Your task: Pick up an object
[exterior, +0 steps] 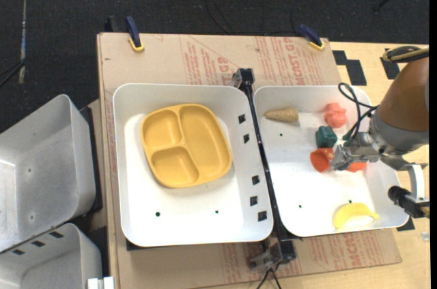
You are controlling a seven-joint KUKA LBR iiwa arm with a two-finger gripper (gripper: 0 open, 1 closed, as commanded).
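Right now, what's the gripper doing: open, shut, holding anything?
Gripper: down in the right white bin beside the small red-orange toy; finger state cannot be told, no grasp visible.

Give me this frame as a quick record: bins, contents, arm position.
left bin: yellow tray with three compartments, nothing in it
right bin: cone, pink item, teal item, red item, banana
arm: reaches in from the right, over the right bin
gripper: low beside the red item, just right of it
grasp: not confirmed; nothing seen held
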